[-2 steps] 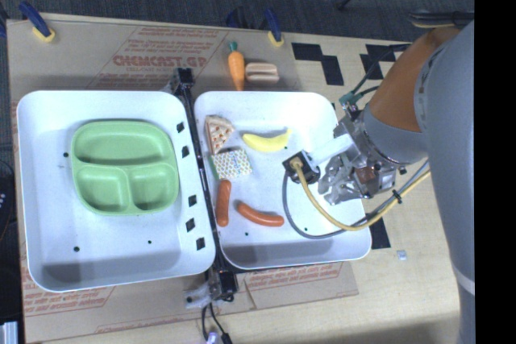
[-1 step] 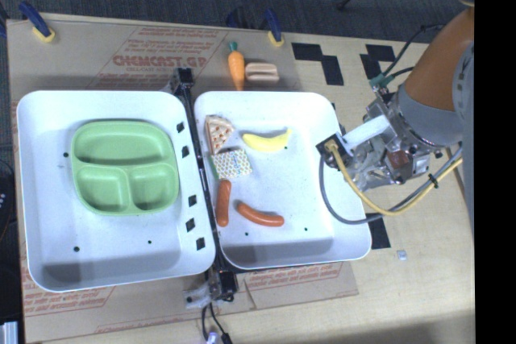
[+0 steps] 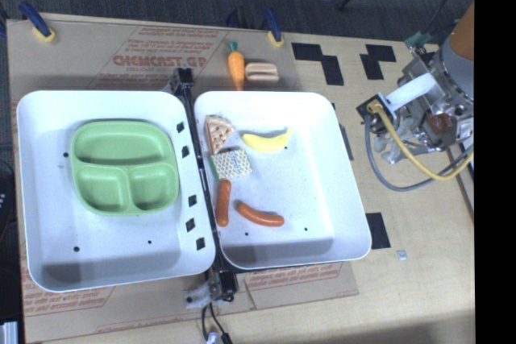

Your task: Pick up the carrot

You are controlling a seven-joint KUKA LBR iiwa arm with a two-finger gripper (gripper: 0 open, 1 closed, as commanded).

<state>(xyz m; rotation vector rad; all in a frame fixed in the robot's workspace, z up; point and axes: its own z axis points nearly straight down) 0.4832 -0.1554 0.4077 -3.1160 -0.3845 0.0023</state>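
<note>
Sitting outside both bins, the carrot (image 3: 235,66) lies on the desk (image 3: 403,286) just behind the right bin (image 3: 343,173), beside a small bun-like piece (image 3: 261,73), so it likely calls for a reach past the rim. Off at the right edge, the tool (image 3: 419,121) hangs well apart from it, tangled in cables; whether it's open or closed, I cannot tell.

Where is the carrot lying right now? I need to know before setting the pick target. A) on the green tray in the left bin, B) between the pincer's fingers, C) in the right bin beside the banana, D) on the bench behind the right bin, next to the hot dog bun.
D: the carrot lies on the bench outside the right bin, just beyond its far rim, beside the hot dog bun.
</note>
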